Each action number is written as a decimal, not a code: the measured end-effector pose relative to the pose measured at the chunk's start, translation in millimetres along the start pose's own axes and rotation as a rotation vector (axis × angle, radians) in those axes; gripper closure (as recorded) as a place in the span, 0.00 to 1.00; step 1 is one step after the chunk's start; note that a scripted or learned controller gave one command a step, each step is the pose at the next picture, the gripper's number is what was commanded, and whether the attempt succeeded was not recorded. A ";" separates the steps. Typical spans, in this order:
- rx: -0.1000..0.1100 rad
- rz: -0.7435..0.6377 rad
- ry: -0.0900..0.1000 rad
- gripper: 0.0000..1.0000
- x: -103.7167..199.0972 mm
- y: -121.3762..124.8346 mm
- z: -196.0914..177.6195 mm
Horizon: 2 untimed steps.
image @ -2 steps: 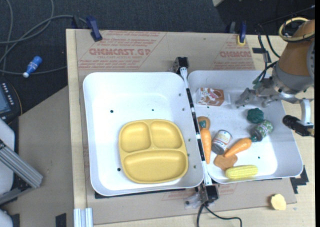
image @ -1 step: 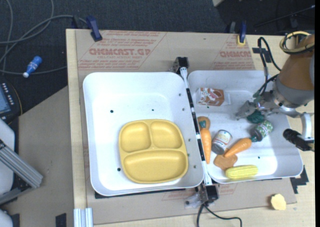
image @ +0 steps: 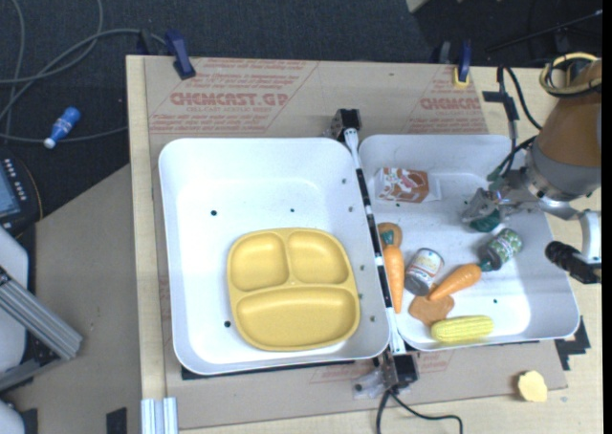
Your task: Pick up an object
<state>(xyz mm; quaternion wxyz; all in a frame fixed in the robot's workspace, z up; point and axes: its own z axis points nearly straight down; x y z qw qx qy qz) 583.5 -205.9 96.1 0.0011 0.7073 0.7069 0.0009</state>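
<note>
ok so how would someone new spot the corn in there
Look at the right bin, the one crowded with small things. Go to its near edge: the corn lies flat there, just below two carrots. It is the one pale yellow, bumpy cob; the carrots beside it are smooth and orange.

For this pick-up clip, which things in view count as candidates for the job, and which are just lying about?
Belongs to the job:
gripper, in the right bin
corn cob
two carrots
small can
green jar
snack packet

Lying about:
yellow divided plate in the left bin
blue bottle on the floor
yellow piece on the bench
</note>
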 end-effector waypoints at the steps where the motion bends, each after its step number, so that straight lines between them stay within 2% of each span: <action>1: 0.001 -0.007 0.001 1.00 78.3 7.4 10.1; 2: -0.006 -0.009 0.002 1.00 145.1 -13.3 -95.1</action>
